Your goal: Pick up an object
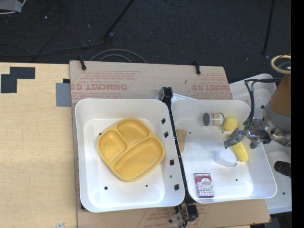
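In the right bin [259, 186] lie a yellow corn cob [241, 152], a yellow ball [230, 123], a small jar on its side [213, 119], a white lump [225, 158] and a red and white box [204, 185]. My gripper [244, 140] reaches in from the right and stands over the upper end of the corn cob. Its grey fingers [233, 140] are spread apart, one on each side of the cob's top, so it is open. Nothing is lifted between them.
The left bin [90, 184] holds a yellow divided plate [131, 148]. A black divider [173, 146] runs between the two bins. Cardboard lies under both bins, and cables hang at the right by the arm [280, 108].
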You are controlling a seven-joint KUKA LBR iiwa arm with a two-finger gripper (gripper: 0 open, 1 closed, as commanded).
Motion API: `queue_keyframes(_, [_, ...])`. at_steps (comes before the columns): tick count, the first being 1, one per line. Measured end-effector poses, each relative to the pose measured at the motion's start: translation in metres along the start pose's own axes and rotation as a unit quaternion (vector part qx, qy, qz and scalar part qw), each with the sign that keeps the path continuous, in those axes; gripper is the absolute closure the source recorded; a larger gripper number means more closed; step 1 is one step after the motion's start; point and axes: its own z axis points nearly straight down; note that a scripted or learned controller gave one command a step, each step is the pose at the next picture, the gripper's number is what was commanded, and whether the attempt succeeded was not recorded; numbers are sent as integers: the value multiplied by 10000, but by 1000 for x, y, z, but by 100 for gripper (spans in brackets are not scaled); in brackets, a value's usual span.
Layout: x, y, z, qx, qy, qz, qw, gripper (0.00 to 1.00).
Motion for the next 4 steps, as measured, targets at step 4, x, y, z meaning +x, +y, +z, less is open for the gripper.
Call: queue_keyframes(4, [12,9,101,-47,-6,-6,10000,0])
